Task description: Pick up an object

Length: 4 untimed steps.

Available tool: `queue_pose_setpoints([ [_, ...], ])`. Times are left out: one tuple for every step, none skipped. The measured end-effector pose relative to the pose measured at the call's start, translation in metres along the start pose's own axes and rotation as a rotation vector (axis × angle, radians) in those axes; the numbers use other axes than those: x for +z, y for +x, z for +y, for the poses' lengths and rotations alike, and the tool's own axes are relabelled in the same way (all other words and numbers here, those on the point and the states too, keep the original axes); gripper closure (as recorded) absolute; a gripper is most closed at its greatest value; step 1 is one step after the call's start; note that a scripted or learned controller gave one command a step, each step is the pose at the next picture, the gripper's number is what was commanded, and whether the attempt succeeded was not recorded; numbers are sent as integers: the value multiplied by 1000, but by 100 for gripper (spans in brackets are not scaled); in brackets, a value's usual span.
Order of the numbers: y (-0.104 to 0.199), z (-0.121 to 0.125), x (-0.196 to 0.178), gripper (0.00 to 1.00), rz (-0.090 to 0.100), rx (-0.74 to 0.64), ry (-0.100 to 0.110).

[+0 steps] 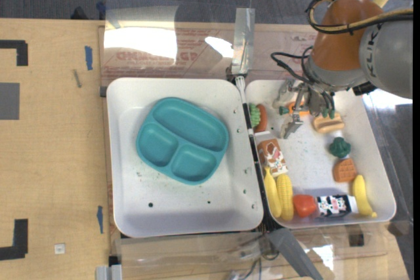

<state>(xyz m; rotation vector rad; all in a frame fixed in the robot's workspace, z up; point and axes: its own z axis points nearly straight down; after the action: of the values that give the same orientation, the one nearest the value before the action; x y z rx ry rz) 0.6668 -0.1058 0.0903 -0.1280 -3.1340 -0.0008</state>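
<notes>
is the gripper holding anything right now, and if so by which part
Nothing shows between the fingers of the gripper. It hangs over a bare patch of the right bin, beside the hot dog.

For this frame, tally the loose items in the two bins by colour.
Teal: 1, the divided plastic plate
Yellow: 2, corn cob, banana
Green: 1, broccoli
Red: 1, tomato
Orange: 1, round waffle-like piece
Mixed colours: 4
Total: 10

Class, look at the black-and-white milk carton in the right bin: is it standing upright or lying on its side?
Lying on its side: the milk carton stretches lengthwise along the bin floor.
</notes>
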Motion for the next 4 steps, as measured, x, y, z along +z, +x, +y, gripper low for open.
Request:
queue_pose_setpoints([
  [-5, 1, -14, 100, -26, 1, 1],
  [6, 51, -104, 100, -27, -80, -1],
  [124, -29, -78, 100, -7, -277, 2],
  [124, -27, -78, 0, -8, -282, 0],
])
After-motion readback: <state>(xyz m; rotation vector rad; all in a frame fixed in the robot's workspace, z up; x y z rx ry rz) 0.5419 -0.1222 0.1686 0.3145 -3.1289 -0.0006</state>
